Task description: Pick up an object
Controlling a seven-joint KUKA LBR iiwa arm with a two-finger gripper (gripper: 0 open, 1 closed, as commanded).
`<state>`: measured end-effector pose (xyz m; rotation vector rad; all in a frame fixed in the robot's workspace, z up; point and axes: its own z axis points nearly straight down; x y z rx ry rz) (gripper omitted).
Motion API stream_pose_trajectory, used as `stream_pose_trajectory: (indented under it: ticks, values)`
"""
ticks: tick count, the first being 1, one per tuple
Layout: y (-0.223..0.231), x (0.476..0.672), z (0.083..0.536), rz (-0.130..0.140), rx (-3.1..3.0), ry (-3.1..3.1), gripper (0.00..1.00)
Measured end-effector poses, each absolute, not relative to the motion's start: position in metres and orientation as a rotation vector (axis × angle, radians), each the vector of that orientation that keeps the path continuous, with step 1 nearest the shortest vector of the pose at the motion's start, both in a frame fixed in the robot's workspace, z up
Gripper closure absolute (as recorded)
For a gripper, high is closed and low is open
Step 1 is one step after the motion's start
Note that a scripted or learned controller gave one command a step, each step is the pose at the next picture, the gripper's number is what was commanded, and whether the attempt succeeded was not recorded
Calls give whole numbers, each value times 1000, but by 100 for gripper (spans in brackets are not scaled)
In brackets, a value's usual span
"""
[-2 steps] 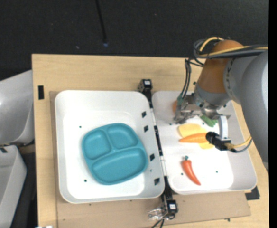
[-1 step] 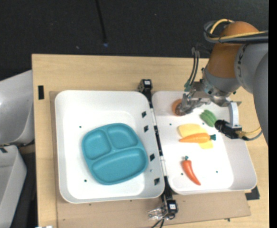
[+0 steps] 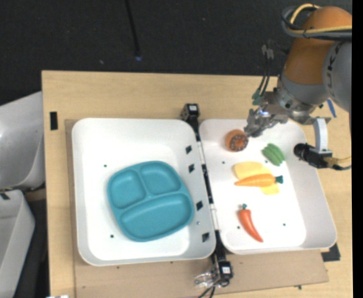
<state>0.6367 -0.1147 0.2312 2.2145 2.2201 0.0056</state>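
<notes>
Reaching in over the right bin (image 3: pixel 315 219), the arm (image 3: pixel 309 54) hangs its gripper (image 3: pixel 254 128) near that bin's far rim. A brown ball (image 3: pixel 237 141) lies just beside and below-left of the tip, maybe touching. Finger state I cannot tell. The ball is roundish, so no axis matters.

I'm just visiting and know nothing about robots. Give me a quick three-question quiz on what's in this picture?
1. True or false: the blue divided plate lies in the left bin.
2. Which toy is nearest the gripper? A) round brown item B) red chili pepper C) orange carrot
3. Fill in: the green item lies in the ____ bin.

Key: 1 true; 2 A; 3 right.
</notes>
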Motion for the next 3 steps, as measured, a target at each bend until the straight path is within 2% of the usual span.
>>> stream_pose_trajectory:
  ticks: [1,3]
  values:
    - [-55,626,236,2,2215,2228,100]
    - [37,620,252,3,2214,2228,100]
